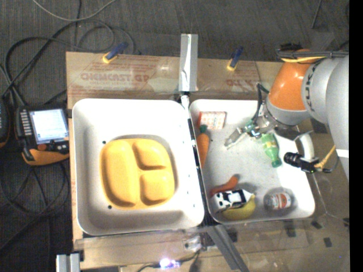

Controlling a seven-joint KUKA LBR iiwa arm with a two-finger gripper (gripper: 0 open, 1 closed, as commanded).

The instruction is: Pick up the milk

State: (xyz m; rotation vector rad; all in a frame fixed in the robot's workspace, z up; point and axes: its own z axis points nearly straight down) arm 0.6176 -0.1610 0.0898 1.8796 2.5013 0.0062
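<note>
My hand (241, 134) is spread and holds nothing at 12 o'clock of the right bin (306, 208), while the milk (232, 198), a light, stiff carton, I judge, best taken across its flat sides, lies at 7 o'clock.

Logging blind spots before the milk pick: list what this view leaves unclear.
- Milk carton: its lower side overlaps the banana; markings too small to read.
- Gripper: finger state blurred.
- Green bottle: top hidden under the wrist.
- Can: label too small.

Robot lab (cables (54, 35), teach pendant (44, 128))
</note>
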